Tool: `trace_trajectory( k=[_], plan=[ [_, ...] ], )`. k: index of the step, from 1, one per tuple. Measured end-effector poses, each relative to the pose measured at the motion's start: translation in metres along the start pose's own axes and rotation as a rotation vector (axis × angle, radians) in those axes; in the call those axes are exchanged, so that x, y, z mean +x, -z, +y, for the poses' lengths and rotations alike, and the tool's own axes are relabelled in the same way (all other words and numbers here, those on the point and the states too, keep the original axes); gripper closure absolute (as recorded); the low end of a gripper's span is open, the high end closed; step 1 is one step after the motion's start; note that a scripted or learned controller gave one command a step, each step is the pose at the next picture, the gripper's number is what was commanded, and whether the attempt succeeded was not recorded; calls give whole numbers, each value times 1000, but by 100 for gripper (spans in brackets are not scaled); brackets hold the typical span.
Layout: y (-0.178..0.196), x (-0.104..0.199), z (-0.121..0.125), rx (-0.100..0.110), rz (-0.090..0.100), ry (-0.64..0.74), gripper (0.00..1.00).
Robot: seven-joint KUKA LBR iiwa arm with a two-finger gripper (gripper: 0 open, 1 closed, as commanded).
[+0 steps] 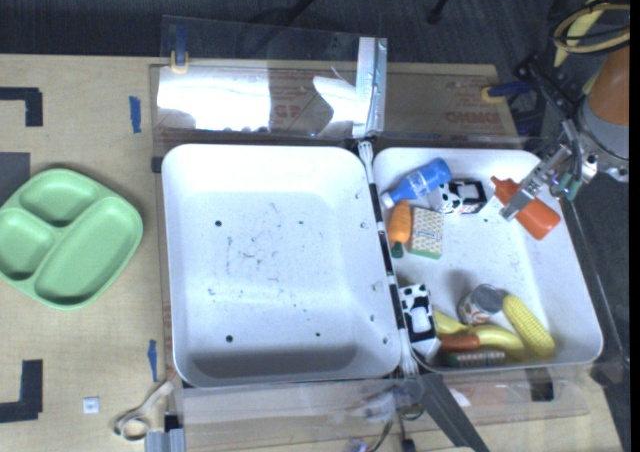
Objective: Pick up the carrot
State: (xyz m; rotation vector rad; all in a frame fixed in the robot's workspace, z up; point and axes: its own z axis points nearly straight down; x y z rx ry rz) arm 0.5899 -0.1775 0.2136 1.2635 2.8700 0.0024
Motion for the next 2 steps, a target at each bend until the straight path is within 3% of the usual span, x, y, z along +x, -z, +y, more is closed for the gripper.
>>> trace_trajectory(
  k=[1,2],
  plan=[
    [-3,-37,8,0,0,-89,100],
    [-60,2,-2,2,3,-30,100]
  ],
)
